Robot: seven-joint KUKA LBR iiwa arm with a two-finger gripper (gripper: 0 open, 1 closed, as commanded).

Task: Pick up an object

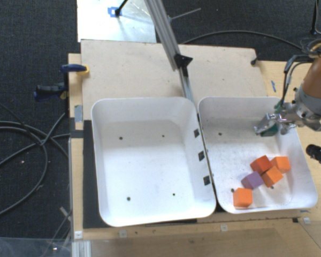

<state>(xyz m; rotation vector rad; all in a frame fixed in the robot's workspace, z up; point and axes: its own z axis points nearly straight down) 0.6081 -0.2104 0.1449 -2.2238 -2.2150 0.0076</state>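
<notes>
In the right bin (224, 143), several small blocks lie near the front right: an orange block (261, 164), an orange block (282, 164), another orange one (272, 176), a purple block (252, 181) and a separate orange block (243, 197) by the front wall. My gripper (267, 125) hangs over the back right part of this bin, above and behind the blocks, apart from them. Nothing shows between its fingers.
The left bin (104, 143) stands beside the right one, with a shared middle wall. A slanted metal pole (166, 31) crosses the back of the bench. Blue clamps (69, 68) sit at the bench's left edge. Cables lie on the floor at left.
</notes>
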